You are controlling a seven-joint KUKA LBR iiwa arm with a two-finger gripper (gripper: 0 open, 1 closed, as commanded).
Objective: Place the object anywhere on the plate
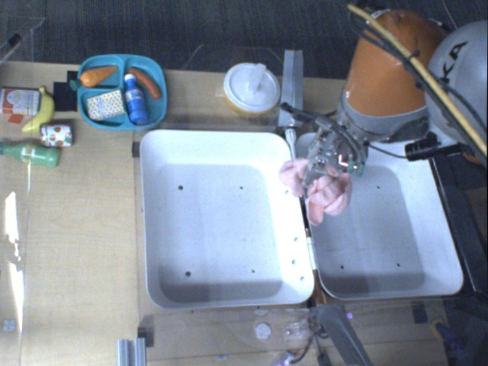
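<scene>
Overhead, end effector (332, 162) sits over seam between two white bins, at upper left corner of right bin (396, 265). Pink soft object (326, 193) bunched directly under it, draped across divider, mostly on right bin side, small lobe reaching toward left bin (221, 219). Whether fingers pinch pink object or stand spread: cannot tell, mechanism hides them. On counter (69, 242), blue divided plate (156, 90) lies at 10 o'clock from left bin, well apart from pink object. White lidded cup (252, 88) at 12 o'clock of left bin.
</scene>
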